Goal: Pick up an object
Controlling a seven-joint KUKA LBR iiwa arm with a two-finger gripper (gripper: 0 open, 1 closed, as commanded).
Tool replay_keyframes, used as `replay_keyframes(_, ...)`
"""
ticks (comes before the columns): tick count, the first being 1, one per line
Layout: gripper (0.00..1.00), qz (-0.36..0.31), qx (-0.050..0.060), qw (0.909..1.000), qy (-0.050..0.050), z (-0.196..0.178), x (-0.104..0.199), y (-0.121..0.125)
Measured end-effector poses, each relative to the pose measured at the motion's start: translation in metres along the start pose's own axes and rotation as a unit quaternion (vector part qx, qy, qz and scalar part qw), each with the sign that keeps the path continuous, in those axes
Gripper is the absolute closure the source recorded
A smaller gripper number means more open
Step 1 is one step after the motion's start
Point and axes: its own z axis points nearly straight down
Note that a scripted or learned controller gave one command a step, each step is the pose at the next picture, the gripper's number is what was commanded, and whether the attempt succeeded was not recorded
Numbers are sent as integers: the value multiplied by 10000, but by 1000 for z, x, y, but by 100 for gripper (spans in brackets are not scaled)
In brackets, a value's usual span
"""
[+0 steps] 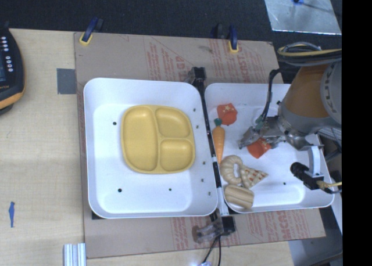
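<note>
Two white bins sit side by side on the surface (40,143); the left bin (102,195) holds a yellow divided plate (157,139). In the right bin (279,198), the gripper (256,138) sits low at a red block (258,148), though whether its fingers are parted or closed cannot be told. A carrot (218,139), a pretzel (232,169) and another red piece (227,114) lie nearby.

Both white bins (99,143) look like smooth, faintly glossy plastic. The yellow divided plate (157,138) looks like matt plastic. Under them lies brown printed cardboard (168,56) on a pale wood-grain bench (35,160). My orange band (305,93) has a smooth satin finish; my gripper (256,137) looks like dull grey metal.
</note>
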Motion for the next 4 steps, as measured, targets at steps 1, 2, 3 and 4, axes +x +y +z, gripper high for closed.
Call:
replay_keyframes(1,100,8,-7,10000,-6,-11,-2,1)
replay_keyframes(2,0,1,-10,10000,-11,-11,-2,1)
replay_keyframes(3,0,-11,-4,10000,1,-1,43,-6)
replay_keyframes(4,100,-3,-5,10000,-3,-11,42,-6)
